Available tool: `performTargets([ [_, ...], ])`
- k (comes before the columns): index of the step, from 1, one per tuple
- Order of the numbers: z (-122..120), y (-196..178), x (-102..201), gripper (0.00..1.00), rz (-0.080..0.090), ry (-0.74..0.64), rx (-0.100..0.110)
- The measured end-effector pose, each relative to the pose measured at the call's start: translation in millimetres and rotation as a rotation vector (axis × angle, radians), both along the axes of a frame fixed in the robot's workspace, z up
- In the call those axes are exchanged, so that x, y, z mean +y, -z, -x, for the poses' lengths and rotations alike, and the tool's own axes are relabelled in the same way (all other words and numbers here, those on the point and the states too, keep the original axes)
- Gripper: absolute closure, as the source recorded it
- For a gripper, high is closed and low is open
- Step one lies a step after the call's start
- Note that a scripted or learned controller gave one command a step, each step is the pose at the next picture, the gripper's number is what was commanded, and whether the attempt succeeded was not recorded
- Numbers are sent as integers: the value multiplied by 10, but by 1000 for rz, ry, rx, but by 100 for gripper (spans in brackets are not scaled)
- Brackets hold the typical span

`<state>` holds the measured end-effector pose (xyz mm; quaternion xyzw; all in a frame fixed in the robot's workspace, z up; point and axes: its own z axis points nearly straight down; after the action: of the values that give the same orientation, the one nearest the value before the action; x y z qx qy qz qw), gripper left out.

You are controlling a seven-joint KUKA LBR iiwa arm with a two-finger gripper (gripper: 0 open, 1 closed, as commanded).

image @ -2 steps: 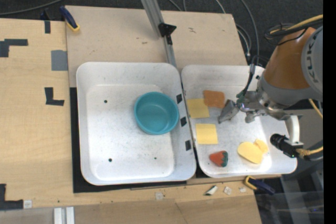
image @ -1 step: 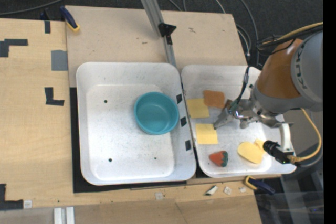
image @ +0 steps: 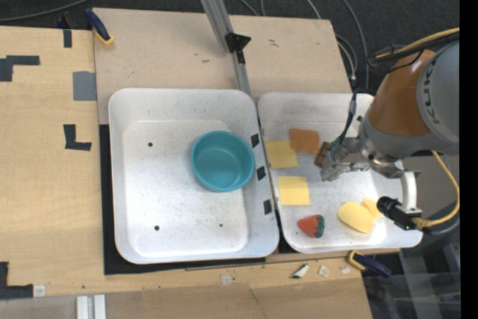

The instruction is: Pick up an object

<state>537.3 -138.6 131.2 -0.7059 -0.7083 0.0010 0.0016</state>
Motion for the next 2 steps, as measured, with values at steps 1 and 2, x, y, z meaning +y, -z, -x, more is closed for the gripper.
performTargets([
  [1,18,-429,-35,100,1,2,-6],
  [2,-33,-1054,-6,100,2,1,-10],
])
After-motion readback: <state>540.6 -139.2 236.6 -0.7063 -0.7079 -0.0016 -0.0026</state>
